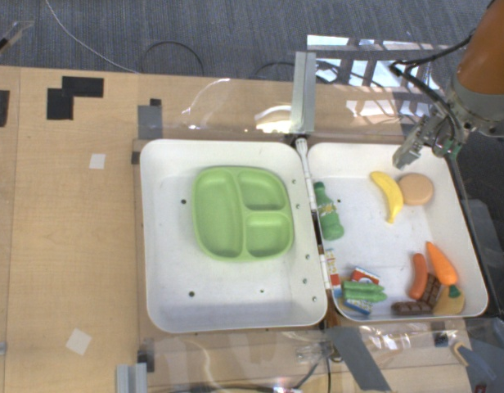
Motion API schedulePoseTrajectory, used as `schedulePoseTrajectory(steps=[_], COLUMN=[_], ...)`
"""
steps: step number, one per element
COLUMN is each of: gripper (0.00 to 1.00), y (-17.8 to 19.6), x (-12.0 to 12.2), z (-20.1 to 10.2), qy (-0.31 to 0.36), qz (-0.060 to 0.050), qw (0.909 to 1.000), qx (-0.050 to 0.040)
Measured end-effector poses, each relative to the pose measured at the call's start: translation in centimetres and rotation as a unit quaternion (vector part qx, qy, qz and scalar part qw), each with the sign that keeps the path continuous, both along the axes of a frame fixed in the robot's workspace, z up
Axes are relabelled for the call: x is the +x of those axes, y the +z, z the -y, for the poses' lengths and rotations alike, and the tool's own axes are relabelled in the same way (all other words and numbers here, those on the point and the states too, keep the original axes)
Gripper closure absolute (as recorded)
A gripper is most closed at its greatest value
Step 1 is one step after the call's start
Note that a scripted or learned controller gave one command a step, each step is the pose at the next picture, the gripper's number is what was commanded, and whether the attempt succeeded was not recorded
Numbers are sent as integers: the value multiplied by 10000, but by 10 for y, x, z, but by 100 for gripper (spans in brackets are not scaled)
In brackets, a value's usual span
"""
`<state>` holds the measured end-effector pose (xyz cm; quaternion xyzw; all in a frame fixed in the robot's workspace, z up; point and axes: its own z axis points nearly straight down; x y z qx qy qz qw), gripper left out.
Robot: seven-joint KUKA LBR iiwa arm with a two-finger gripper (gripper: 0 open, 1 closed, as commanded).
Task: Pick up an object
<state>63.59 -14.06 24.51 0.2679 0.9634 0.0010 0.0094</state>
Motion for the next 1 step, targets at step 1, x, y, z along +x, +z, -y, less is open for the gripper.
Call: schedulePoseTrajectory(steps=[1], gripper=[0], y=[-4], x=[-1], z=[0], qy=[2], qz=[-35], qw=[10000], qx=[7])
